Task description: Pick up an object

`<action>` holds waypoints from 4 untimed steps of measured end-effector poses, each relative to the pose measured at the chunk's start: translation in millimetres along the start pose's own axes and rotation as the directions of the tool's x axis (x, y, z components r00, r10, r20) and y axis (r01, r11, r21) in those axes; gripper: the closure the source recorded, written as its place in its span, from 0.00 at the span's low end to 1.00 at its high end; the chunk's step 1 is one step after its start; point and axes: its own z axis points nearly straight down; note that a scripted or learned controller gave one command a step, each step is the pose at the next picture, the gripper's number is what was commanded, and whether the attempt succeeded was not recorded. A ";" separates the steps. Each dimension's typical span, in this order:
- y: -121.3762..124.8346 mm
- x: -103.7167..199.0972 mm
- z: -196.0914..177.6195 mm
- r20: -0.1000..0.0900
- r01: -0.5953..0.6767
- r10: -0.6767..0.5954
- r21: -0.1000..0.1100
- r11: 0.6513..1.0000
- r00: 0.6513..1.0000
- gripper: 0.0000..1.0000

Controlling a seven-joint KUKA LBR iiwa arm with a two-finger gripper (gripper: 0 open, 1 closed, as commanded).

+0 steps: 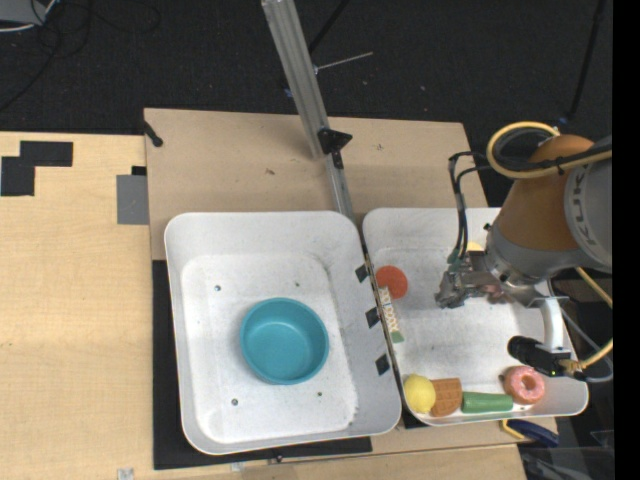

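The bench carries two shallow white bins side by side. The left bin is the larger shape in view, and the right bin touches it along a shared edge marked by small black clips.

The KUKA arm is the next largest thing; its orange band sits above the right bin's far-right side, with yellow and black cables looping around it. A long grey metal rail runs at a slant from the top of the view down to the seam between the bins.

Inside the left bin, a teal bowl sits upright, well apart from the right bin's contents.

The gripper hangs over the middle of the right bin, pointing towards the left bin. Whether it is apart or together cannot be told from this angle, and nothing can be seen in its grasp.

The small things all lie in the right bin. An orange-red ball rests by the bin's left wall, near the gripper and just to its left, apart from it. Along the bin's near edge, well apart from the gripper, lie a pink frosted doughnut, a green oblong piece, a brown block and a yellow lemon-like fruit, the last two touching.
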 end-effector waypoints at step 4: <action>-3.3 39.2 -142.9 -0.001 0.005 -0.005 0.002 1.000 1.000 1.00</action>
